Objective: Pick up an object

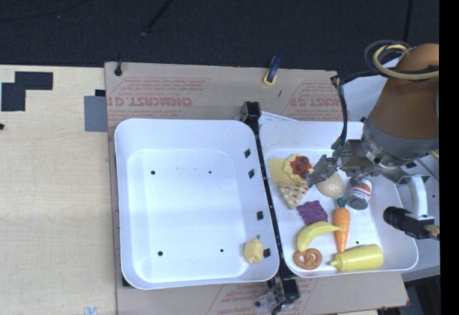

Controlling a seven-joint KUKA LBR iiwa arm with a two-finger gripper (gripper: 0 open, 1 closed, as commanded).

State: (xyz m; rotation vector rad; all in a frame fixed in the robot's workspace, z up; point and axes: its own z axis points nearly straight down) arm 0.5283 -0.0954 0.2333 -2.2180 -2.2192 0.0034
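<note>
A slanted overhead view of a bench with two shallow white bins side by side on a cardboard sheet (215,95). The left bin (143,141) fills the middle of the frame and holds a single pale yellow lump (253,250) in its lower right corner.

The right bin (409,252) sits at the right of the frame and holds a cluster of toy foods. A yellow and red piece (292,166) lies at the upper left of the cluster, with a waffle-like wedge (293,195) just below it. A purple piece (313,212) lies below that, then a yellow banana (315,232), a small pretzel (308,258) near the bin's lower edge, an upright-pointing orange carrot (341,226), a yellow bottle (356,257) lying on its side, and a small can (358,193) near the arm.

The grey and orange arm (405,109) reaches in from the right edge. Its gripper (324,170) is low over the upper part of the cluster, right by a pale round object (330,186). Whether the gripper is open or closed cannot be told from this angle.
</note>
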